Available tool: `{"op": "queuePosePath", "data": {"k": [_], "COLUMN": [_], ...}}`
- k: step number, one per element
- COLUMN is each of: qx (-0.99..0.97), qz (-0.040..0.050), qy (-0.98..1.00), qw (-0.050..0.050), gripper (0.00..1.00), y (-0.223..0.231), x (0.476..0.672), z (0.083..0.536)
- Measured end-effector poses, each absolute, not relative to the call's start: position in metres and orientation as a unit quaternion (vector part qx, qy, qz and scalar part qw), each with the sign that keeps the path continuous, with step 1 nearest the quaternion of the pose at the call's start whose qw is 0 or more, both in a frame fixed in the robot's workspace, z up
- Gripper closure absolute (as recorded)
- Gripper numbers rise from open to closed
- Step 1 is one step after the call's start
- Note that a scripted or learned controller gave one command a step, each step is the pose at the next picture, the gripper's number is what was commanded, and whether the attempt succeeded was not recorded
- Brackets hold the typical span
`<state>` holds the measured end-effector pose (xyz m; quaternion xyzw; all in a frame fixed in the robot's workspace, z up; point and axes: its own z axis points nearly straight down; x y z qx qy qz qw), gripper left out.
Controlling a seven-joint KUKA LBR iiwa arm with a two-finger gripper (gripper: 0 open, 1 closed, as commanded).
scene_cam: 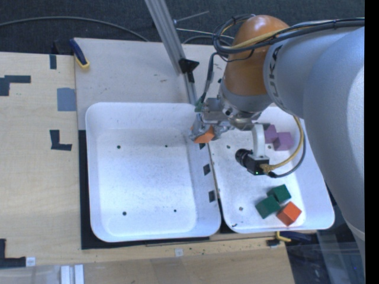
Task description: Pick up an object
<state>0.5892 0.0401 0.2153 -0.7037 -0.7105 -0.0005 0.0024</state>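
An orange block [204, 137] is gripped between the fingers of the gripper [205, 132] above the divide between the two bins, apparently lifted from the right bin [308, 220].

The grey arm [320, 58] reaches in from the right, orange-banded wrist [254, 52] angled downward, gripper [205, 129] pointing down-left.

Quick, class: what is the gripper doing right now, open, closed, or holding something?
Gripper: closed on a small orange block, held above the seam between the two white bins.
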Motion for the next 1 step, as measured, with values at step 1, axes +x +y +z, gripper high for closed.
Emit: {"op": "queuePosePath", "data": {"k": [1], "qx": [-0.706], "qz": [0.0021], "qy": [-0.708], "qw": [0.002], "gripper": [1.00], "y": [0.0665], "x": [0.5987], "z": [0.1896]}}
